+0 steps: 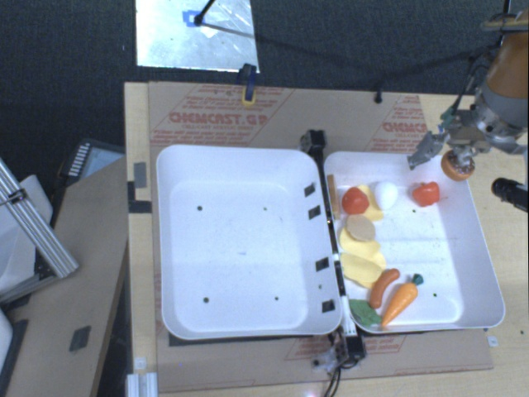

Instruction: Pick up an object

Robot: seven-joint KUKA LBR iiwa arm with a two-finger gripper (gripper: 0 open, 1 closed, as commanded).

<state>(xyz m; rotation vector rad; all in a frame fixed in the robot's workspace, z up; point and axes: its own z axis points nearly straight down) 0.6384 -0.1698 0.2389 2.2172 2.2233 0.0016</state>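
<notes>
An orange ball [457, 165] appears to be pinched in the gripper [453, 157] above the far right corner of the right bin [479, 279], though the fingers are blurred; it is judged lifted clear for carrying. A tomato [426, 193] and a carrot [398, 300] are left lying in that bin. "CHEMCAST GP" can be read on the cardboard [219, 110] beneath.

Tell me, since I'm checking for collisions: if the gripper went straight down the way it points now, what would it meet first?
Probably the right bin's far right rim or the bench beside it; the gripper hangs about over that corner. The red tomato-like piece lies left of it. Depth is unclear.
</notes>
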